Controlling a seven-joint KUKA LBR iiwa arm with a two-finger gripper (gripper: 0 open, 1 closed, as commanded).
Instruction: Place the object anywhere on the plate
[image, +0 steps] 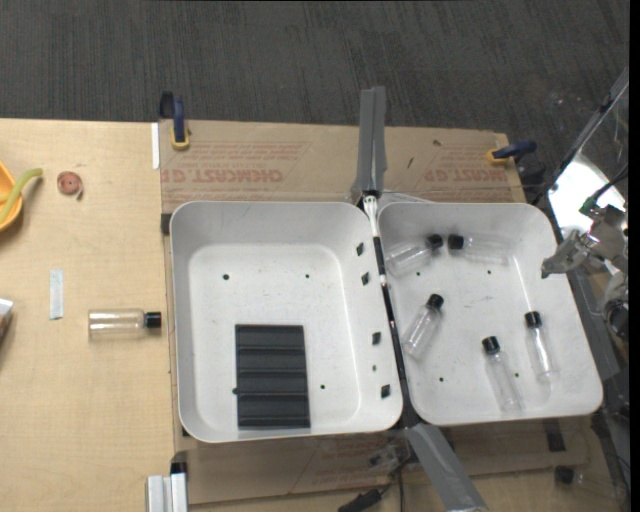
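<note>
Hovering my gripper (575, 255), grip unreadable, at the right bin's (560, 400) edge, I'd target the nearest bottle (538, 345) for the dark plate (271, 376) far beyond.

yellow object (8, 195): cut by left frame edge | gripper (585, 250): right edge, fingers too indistinct to tell

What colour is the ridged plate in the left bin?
Black, or very dark grey; the camera view shows the plate plainly in the left bin.
</note>
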